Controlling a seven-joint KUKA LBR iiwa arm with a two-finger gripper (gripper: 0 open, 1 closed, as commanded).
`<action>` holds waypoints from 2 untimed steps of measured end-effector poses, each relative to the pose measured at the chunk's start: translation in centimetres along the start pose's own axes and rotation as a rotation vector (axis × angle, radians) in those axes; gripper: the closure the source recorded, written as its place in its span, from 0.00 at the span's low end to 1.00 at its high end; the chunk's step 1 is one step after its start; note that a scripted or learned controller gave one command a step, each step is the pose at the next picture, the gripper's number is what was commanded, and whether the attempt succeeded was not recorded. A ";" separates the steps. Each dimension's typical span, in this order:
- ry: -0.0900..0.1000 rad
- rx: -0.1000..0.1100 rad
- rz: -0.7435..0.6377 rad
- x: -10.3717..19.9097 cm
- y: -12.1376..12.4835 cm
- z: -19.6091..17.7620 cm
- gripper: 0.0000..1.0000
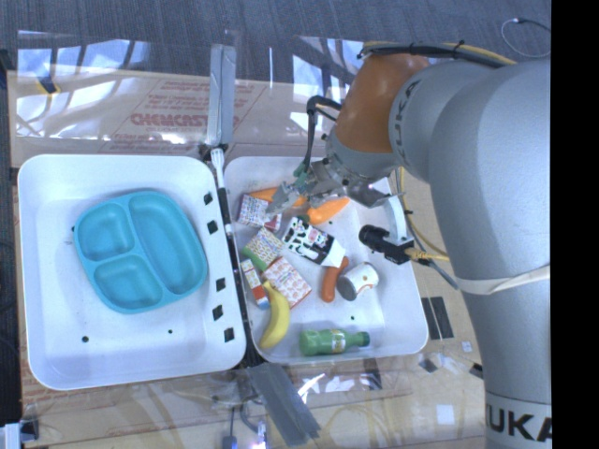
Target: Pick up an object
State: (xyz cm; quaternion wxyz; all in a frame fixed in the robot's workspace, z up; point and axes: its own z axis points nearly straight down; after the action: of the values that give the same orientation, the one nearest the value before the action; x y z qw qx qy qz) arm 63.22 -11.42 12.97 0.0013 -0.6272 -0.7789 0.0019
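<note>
gripper (298, 193) low in right bin (404, 321), jaw state unclear, over carrot (328, 210); rigid, light, slick: grab mid-body

The arm (487, 157) covers the right bin's (412, 330) far right corner and runs off the frame's bottom edge. The gripper (301, 192) blurs against the clutter beneath (its fingertips indistinct), partly hiding a carrot (329, 210). Print on the small cartons (267, 247) is unreadable.
</note>
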 end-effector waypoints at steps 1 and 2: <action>-0.005 -0.020 -0.021 -1.2 -2.1 2.9 0.00; -0.009 -0.021 -0.024 -1.4 -2.0 1.8 1.00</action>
State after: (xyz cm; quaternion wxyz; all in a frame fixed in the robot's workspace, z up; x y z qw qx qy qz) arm 61.51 -13.20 11.23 -0.0090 -0.6176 -0.7865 -0.0035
